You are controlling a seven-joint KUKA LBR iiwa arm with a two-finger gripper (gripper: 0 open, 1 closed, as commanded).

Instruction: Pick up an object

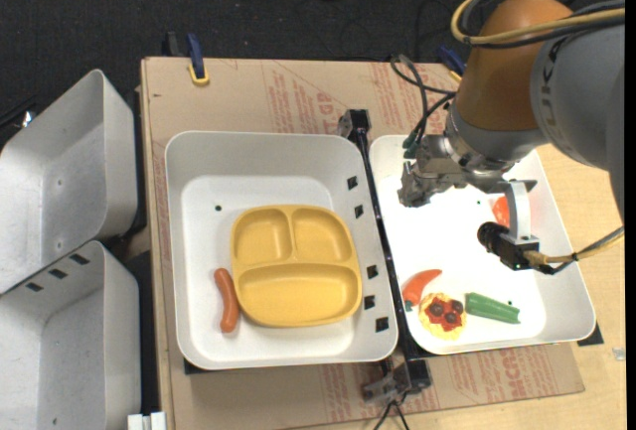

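My gripper (462, 205) hangs low over the upper half of the right bin (566, 319), under the orange-banded wrist. A small red-orange piece (500, 212) shows just beside the gripper's white bracket, partly hidden by it. Toward the bin's front lie a red chili pepper (421, 282), a small round toy pizza (443, 312) and a green bean-like piece (492, 308), all apart from the gripper. In the left bin (189, 219) sits a yellow divided plate (295, 265), with a brown-orange sausage (228, 300) lying along its left side.
A black divider with clips (370, 219) runs between the two bins. Cables (417, 90) trail across the brown board behind the right bin. Grey-white trays (60, 219) stand off the bench at the left.
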